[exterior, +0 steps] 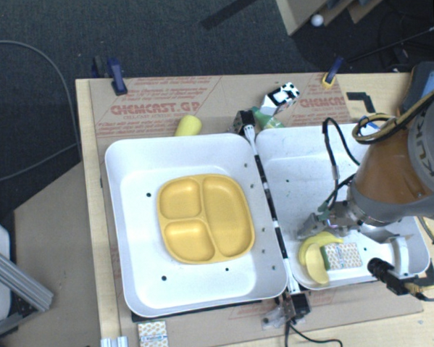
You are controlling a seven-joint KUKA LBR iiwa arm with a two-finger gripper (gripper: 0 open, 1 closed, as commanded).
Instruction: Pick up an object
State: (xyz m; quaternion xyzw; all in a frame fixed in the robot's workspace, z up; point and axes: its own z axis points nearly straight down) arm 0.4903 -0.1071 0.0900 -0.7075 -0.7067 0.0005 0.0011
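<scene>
Bins stand side by side: the left white shallow bin (133, 231) holds a yellow three-compartment plastic plate (205, 218), lying flat. In the right white bin (303, 164), near its front-left corner, lies a yellow curved banana-like object (313, 258), its long axis running roughly front to back, touching a small patterned packet (342, 256). The gripper (328, 218) hangs just above the object, and the state of the gripper cannot be told.

Dark carpet floor (29, 41); cardboard-topped bench (155, 100); grey cable (48, 62) looping at left.

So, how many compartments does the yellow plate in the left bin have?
3. The yellow divided plate in the left bin has one small compartment at upper left, one small compartment at lower left, and one long compartment along its right side. None seems hidden.
</scene>
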